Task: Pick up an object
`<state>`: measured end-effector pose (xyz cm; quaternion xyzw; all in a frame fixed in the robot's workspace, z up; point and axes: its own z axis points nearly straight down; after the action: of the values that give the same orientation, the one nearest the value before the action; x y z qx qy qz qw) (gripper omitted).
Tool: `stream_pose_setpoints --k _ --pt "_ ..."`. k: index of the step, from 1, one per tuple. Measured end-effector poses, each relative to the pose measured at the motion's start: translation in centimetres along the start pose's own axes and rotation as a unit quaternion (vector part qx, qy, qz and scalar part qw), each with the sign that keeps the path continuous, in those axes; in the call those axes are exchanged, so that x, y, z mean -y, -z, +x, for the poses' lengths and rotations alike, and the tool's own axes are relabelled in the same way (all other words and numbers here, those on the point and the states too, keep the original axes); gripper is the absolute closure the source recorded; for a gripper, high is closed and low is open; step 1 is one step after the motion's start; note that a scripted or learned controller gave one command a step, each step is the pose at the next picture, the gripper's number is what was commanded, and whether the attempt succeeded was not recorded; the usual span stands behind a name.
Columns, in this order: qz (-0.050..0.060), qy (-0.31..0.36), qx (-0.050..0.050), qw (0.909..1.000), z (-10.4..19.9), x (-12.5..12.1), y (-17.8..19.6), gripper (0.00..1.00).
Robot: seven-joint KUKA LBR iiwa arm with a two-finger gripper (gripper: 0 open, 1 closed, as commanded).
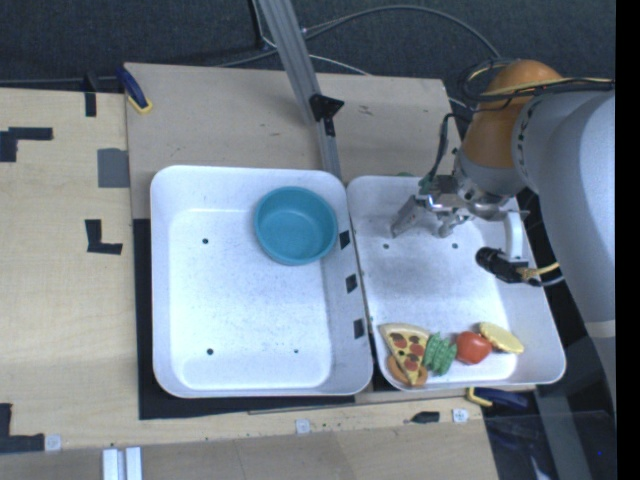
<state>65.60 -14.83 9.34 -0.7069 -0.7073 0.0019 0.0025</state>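
Right now I'm watching the gripper (428,218) hanging over the far half of the right bin (420,288), w/ the arm (560,158) reaching in from the right. Fingers are looking spread apart, nothing between them, so I'm reading them as open and holding nothing.

Candidate objs are all sitting at the bin's near edge, well apart from the fingers: pizza slice (405,353) in the near-left corner, green piece (438,352) touching it, red tomato (472,347) just beside that, yellow piece (500,339) on the right end. They're forming a row running roughly left-right along the near wall. So the target is lying straight toward the camera from the fingers, w/ bare bin floor between.

Blue bowl (295,225) is sitting in the left bin (240,298), far-right corner, across the divider from the gripper, near but over the rims.

My guess: tomato or yellow piece is the easier grab, since the pizza is crowding the corner walls. Room's tight near that front rim; I'm expecting the wall and the packed neighbours to be the main snag.
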Motion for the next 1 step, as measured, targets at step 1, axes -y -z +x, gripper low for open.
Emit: stream_pose_setpoints --k 1 --pt "-0.003 0.0 0.001 1.0 0.05 0.0 -0.49 0.0"
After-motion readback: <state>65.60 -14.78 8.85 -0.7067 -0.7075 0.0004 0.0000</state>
